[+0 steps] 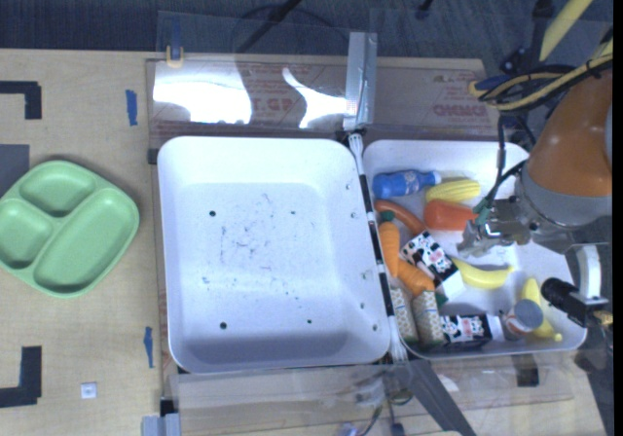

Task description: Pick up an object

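Note:
The right bin [458, 146] holds a heap of toys. At its back lie a blue bottle [404, 182] and a yellow corn-like piece [454, 191], with a red-orange block [446, 215] just in front of them. An orange carrot [397, 251] and a black-and-white cow-patterned pack [425, 254] lie along the left side. A yellow banana [485, 275] sits mid-bin, a dark bottle with a cow label [465, 329] lies at the front, and a yellow piece with a grey cap [531, 310] is at the front right. My gripper [490, 230] hangs low between the red-orange block and the banana.
The left bin [263, 154] stands beside the right one, a thin divider between them. A green divided plate [64, 227] rests on the bench at far left. A clear plastic panel [253, 84] rises behind the bins. Cables and my arm's orange band [579, 147] crowd the right side.

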Controlling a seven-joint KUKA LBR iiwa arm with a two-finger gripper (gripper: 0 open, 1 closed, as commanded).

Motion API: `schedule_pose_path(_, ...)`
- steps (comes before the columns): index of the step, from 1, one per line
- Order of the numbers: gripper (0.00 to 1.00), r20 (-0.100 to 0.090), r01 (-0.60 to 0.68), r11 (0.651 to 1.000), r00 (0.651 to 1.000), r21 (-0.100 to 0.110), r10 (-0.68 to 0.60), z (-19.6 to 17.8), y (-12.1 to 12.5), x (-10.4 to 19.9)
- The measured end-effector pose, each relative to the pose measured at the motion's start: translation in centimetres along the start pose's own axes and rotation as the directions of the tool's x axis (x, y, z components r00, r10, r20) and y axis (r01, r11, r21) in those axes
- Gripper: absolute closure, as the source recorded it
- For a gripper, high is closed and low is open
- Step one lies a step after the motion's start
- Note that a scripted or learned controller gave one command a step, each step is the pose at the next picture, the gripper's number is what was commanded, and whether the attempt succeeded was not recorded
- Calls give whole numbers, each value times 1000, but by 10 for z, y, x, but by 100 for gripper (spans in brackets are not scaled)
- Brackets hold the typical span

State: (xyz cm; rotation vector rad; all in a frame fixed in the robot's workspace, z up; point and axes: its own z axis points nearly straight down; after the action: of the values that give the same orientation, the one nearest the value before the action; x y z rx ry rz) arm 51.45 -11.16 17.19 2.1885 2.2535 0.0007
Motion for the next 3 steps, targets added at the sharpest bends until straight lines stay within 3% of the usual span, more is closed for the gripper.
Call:
schedule_pose_path(1,100,1,-106,994,994,0,106,-13,69,-17)
schedule_pose_path(2,0,1,-105,994,994,0,105,-13,69,-17)
schedule_pose_path(3,0,3,-39,999,999,-8,39,50,94,-15)
